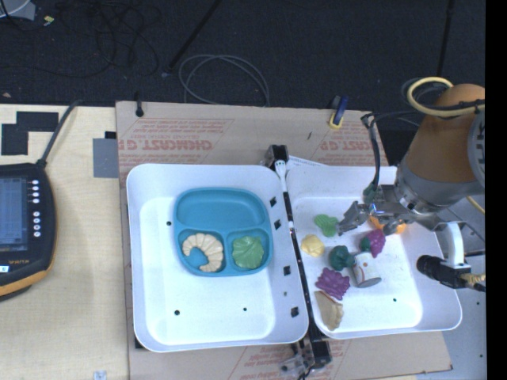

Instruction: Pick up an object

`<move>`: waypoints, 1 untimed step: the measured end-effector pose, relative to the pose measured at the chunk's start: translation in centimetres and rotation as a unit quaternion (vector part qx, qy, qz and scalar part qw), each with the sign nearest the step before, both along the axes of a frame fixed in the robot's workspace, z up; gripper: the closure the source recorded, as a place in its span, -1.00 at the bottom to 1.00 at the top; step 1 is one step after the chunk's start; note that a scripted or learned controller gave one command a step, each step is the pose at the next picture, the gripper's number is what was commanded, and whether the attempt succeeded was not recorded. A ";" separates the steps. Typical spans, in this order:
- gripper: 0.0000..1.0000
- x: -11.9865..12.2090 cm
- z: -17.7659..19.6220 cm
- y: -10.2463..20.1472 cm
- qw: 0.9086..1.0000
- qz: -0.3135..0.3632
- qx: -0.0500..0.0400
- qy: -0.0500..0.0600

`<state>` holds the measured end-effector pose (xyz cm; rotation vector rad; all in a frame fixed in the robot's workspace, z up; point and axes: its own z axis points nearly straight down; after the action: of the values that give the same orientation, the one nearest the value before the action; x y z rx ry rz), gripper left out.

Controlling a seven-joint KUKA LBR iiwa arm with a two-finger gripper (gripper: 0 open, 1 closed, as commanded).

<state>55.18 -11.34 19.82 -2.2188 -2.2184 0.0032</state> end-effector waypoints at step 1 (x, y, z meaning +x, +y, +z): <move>-1.00 -1.1 -11.6 -1.1 1.000 -0.001 0.000 0.000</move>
<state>54.05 -12.40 8.24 -2.2201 -2.2169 0.0048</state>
